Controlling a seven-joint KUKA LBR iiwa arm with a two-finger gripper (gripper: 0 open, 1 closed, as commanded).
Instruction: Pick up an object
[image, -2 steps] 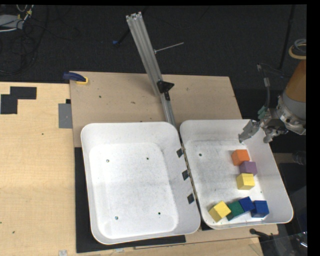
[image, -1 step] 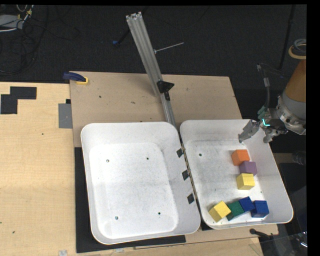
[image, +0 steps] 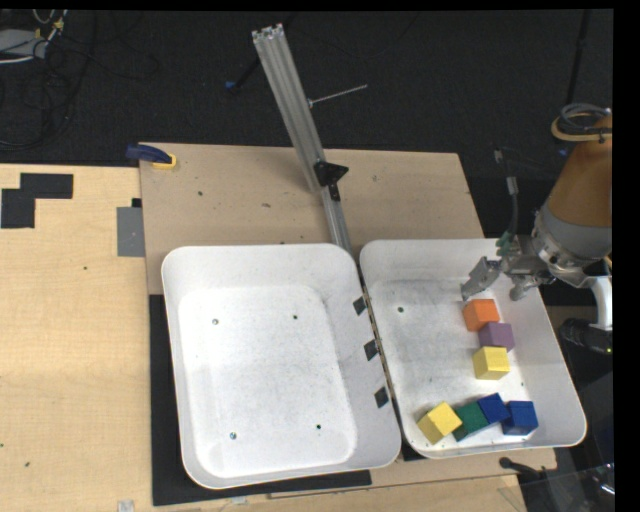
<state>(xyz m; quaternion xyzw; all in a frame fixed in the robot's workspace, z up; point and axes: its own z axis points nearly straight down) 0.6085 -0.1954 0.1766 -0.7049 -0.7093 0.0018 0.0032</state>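
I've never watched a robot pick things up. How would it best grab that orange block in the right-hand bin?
Probably from straight above, closing on two opposite flat sides of the orange block. Its top face is bare, and the gripper hovers open just over it. The purple block sits against its lower-right side, so the left and upper-right faces look easier to reach.

The grey KUKA arm (image: 585, 215) shows as a rounded body with a broad orange band above the wrist, narrowing through a pale grey collar to the two-finger metal gripper (image: 499, 286). The two grey fingers (image: 479, 278) are slim and angular, branching from a darker boxy block behind them. Above the gripper a thin dark cable (image: 512, 205) rises straight, and a looped cable bundle (image: 581, 120) sits atop the orange band.
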